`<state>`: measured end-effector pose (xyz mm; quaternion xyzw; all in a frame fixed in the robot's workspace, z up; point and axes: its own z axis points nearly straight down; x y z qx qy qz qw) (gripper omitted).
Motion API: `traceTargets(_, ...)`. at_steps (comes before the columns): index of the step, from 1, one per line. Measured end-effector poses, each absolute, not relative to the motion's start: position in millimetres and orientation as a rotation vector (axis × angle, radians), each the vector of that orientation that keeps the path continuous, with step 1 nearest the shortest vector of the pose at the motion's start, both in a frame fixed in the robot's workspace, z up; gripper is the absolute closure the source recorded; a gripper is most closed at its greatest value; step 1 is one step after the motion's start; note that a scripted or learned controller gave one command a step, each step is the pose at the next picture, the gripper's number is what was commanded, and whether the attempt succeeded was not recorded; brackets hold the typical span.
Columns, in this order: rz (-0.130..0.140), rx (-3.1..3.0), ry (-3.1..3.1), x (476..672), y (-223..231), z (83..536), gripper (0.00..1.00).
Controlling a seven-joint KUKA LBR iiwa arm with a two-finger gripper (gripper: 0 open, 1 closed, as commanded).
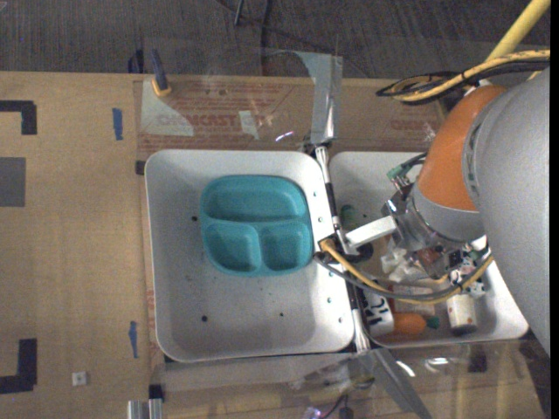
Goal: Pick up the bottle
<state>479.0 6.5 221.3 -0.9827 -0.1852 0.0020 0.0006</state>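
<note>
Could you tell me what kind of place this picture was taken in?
Probably a robotics lab's bin-picking bench: a robot arm reaches over two white bins, a teal tray lies in the left bin, and tape marks dot the cardboard-covered bench.

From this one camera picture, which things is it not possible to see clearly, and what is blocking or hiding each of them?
1. Gripper: the wrist covers it in the camera view, so its fingers cannot be judged.
2. Right bin: the arm hides most of its floor.
3. Bottle: none can be identified with certainty; the white item by the near rim is too small and blurred.
4. Orange item: too small to name.
</note>
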Motion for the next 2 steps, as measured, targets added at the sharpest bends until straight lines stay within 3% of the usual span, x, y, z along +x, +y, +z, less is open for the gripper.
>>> traceTargets(1,0.006,-3.114,-0.406,540.2,-38.5,183.9,1.0)
traceTargets(2,0.004,-3.11,-0.435,564.4,-81.0,314.6,1.0)
